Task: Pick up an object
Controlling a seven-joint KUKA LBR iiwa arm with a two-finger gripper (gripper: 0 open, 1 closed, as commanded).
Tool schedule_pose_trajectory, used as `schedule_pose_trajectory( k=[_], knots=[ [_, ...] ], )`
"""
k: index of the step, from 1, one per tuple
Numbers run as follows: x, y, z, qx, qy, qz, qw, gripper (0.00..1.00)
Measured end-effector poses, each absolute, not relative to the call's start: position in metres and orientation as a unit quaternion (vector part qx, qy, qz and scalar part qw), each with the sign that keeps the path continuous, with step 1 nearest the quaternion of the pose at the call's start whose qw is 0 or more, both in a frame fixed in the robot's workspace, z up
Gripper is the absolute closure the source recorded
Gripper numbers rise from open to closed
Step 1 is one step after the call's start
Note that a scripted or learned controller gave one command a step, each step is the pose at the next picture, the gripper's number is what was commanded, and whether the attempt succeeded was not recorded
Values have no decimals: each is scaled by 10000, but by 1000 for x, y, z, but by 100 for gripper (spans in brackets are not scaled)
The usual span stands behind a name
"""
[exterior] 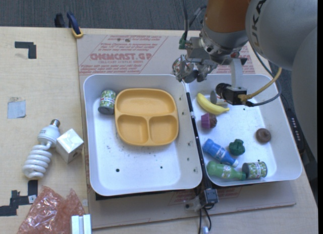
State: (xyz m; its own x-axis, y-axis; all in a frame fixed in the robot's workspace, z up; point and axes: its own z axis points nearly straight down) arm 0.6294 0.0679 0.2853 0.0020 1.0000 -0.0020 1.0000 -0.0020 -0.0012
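Green bottle (224, 171) lies at 6 o'clock of the right bin (282, 170), well apart from the gripper (191, 69) at 11 o'clock (above the bin's corner). Risk: descending there strikes the rim. Whether the gripper is released or clenched, I cannot tell.

Lighting even and bright — image quality fair, slightly soft.

Diffuse overhead light; the two shallow white plastic bins (96, 142) read near-white with mild glare on their floors. Short, soft shadows sit under the yellow compartment tray (146, 115). The large grey robot arm (287, 16) at upper right is blurred — close to the lens.
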Motion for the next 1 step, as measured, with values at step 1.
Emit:
schedule_pose_trajectory(
  k=[1],
  knots=[
    [659, 34, 271, 7077, 7065, -6, 8, 100]
  ],
)
